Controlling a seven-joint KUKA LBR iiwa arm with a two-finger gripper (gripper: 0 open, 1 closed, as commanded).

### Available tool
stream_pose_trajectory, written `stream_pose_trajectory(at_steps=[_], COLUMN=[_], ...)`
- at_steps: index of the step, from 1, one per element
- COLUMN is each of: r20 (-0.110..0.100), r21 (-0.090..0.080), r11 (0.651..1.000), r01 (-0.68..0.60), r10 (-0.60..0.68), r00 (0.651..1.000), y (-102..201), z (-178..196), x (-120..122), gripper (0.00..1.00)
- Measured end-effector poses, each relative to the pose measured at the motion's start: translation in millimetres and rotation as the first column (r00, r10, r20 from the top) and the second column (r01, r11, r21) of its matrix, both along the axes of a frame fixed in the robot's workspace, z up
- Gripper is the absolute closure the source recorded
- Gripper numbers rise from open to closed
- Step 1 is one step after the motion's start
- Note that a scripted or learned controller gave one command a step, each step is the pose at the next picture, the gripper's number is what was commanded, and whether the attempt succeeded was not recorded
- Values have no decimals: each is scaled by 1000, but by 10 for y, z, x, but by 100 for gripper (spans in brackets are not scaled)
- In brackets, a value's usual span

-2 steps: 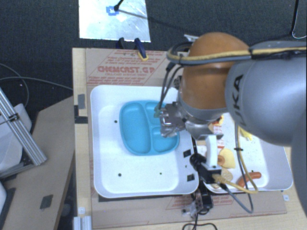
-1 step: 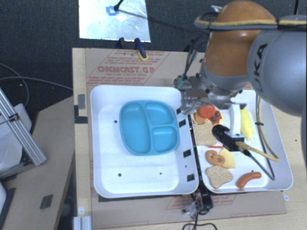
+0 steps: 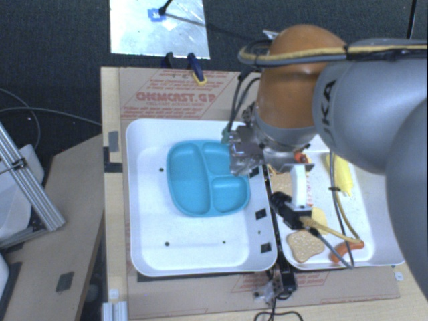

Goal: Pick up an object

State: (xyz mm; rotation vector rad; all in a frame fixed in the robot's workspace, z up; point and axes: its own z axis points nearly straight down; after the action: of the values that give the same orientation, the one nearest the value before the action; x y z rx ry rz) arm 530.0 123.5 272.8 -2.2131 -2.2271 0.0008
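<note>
The grey arm [image 3: 374, 105] is being extended into the view from the right side, and its orange band [image 3: 301, 65] is being shown above the wrist. The gripper [image 3: 242, 158] is being held low, pointing downward and toward the left. The wrist is being crossed by dark cables.

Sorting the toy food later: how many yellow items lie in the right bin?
2: a corn-like piece near the far side and a small wedge beside the toast slice. The arm may hide others.
</note>
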Motion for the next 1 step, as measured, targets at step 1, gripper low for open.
stream_pose_trajectory(at_steps=[1], r20=[5], r21=[1], r11=[1000], r01=[-1], r10=[1], r00=[1000], y=[315], z=[578], x=[-413], gripper=[100])
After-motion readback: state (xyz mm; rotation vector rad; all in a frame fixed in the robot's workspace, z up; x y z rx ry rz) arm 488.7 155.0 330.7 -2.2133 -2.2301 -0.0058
